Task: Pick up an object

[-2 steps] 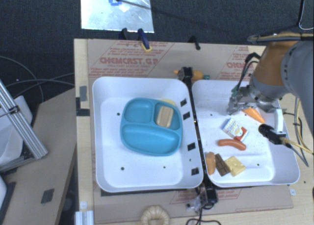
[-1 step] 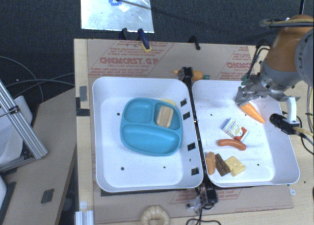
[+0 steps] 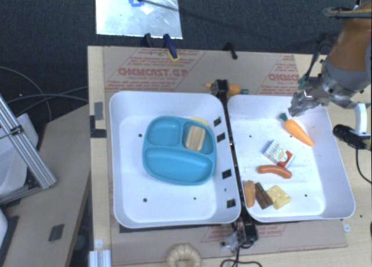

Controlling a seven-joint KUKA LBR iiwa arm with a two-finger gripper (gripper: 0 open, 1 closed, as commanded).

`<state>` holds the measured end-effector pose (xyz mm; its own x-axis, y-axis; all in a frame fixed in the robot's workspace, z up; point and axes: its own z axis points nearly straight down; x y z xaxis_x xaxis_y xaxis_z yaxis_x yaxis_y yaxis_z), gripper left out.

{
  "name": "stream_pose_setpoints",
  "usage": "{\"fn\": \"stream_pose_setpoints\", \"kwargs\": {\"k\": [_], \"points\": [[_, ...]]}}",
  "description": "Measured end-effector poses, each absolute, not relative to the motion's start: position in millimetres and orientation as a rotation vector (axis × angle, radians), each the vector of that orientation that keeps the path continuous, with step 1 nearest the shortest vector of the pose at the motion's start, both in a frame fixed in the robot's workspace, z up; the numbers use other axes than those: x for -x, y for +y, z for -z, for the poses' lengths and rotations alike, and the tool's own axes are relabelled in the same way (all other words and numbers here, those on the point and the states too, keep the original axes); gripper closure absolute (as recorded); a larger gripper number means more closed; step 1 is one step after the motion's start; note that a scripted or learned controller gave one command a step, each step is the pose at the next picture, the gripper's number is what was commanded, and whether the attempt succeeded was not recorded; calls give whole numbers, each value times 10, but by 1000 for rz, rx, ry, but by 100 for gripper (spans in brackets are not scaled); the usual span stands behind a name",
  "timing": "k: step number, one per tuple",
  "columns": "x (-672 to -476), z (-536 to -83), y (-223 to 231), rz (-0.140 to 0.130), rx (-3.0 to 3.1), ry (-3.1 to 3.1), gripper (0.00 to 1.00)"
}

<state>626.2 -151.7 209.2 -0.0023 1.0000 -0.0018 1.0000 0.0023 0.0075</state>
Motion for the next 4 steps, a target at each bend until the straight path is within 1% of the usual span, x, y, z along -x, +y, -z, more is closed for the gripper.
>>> {"fn": "stream_pose_setpoints", "kwargs": {"k": [1, 2, 3, 4], "points": [[-6273, -2256, -1517, -4, -2215, 2224, 100], [-5983, -2153, -1051, -1, -2214, 2231, 100], [-5719, -2294, -606, -3, -2212, 2232, 100], [-5451, -2254, -272, -1, -2214, 2232, 100]]}}
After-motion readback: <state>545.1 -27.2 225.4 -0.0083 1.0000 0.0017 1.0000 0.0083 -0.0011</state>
